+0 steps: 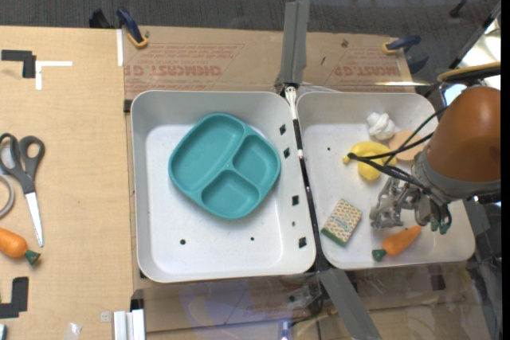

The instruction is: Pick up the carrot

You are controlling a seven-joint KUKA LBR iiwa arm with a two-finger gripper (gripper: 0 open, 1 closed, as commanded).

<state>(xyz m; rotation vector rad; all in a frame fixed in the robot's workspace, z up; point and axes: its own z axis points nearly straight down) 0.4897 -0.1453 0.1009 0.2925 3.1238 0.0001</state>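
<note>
An orange carrot (400,240) with a green stem end lies near the front edge of the right bin (335,131), pointing left and slightly down. My gripper (408,217) hangs just above and behind it, close to the carrot's thick end, under the orange wrist band (472,135). Nothing is visibly held. A second small carrot (13,244) rests on the wooden bench at the far left, outside both bins.
The right bin also holds a yellow banana-like piece (368,158), a white lump (381,123) and a speckled flat pack (343,220). A teal divided plate (226,165) sits in the left bin (151,235). Scissors (25,175) lie on the bench at left.
</note>
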